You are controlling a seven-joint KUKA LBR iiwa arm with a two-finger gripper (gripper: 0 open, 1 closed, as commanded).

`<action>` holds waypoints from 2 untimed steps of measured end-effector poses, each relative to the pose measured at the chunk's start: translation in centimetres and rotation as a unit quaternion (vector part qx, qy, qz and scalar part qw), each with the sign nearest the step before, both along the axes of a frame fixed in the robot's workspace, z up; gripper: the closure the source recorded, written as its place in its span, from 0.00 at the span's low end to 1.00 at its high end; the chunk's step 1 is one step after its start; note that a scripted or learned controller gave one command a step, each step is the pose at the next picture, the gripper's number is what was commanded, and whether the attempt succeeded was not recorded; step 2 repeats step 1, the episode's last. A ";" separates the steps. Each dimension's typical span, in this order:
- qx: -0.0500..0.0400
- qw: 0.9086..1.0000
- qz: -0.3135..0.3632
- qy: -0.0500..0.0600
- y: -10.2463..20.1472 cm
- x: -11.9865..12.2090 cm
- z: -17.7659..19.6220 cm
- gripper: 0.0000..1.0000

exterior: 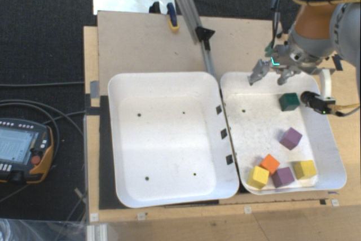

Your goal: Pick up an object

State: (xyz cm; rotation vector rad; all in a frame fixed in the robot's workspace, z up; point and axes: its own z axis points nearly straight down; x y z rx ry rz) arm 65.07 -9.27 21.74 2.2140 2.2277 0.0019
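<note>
Worktop bins: the right bin (333, 147) holds six cubes, with the green cube (289, 101) just below the open, empty fingers (269, 74).

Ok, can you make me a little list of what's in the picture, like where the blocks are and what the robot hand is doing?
left bin: nothing seen inside
right bin: six blocks
green block: far end, alone
purple block: middle, alone
near-end cluster: orange block, yellow block, second purple block, second yellow block
gripper: above the right bin's far edge, jaws apart, holding nothing
</note>
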 end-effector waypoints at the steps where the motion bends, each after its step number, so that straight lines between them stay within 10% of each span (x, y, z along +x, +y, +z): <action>1: -0.002 1.000 -0.006 0.003 -10.6 -3.7 -7.0 0.00; 2: -0.002 1.000 -0.006 0.003 -10.6 -3.7 -7.0 0.00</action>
